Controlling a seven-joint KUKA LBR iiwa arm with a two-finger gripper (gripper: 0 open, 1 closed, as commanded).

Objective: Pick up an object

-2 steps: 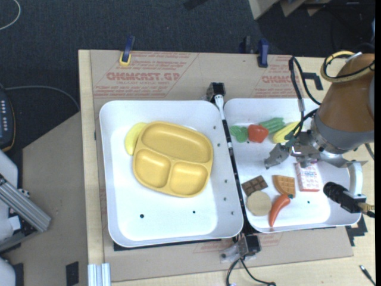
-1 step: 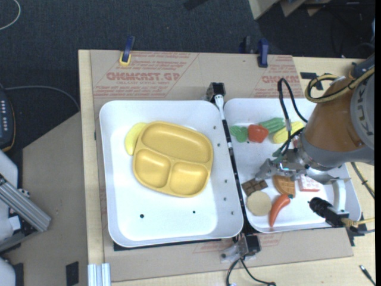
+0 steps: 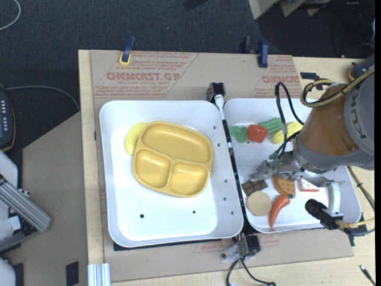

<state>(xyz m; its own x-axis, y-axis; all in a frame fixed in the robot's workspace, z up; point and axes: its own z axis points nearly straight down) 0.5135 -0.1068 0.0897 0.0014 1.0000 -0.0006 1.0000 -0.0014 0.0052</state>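
Surface (image 3: 178, 70): two white bins are kept on it, side by side, so that things can be moved from one to the other.

Left bin (image 3: 119, 177): a yellow tray (image 3: 172, 158) with three hollows is laid flat in it. A small yellow piece (image 3: 132, 137) is tucked under the tray's left edge.

Right bin (image 3: 351, 204): the toy food is gathered here, close together, so the arm (image 3: 336, 130) is brought over this bin.

Far row: a green piece (image 3: 239, 133), a red piece (image 3: 258, 133), a green leafy piece (image 3: 272, 124) and a yellow piece (image 3: 278, 136) are laid in a line near the bin's far wall.

Near group: a brown block (image 3: 255, 187), a tan round cookie (image 3: 259, 204), an orange round piece (image 3: 284, 185) and a red pepper (image 3: 278, 209) are bunched near the front wall.

Pincer (image 3: 275, 167): it is lowered into the right bin, most likely to grab from the near group. Whether it is open or closed cannot be told, and nothing is seen held in it.

Thing to pick: the orange round piece is judged the likely one. It is found just beside the pincer, a little nearer the front wall, with the brown block close on the other side.

Task so far: nothing is seen lifted yet.
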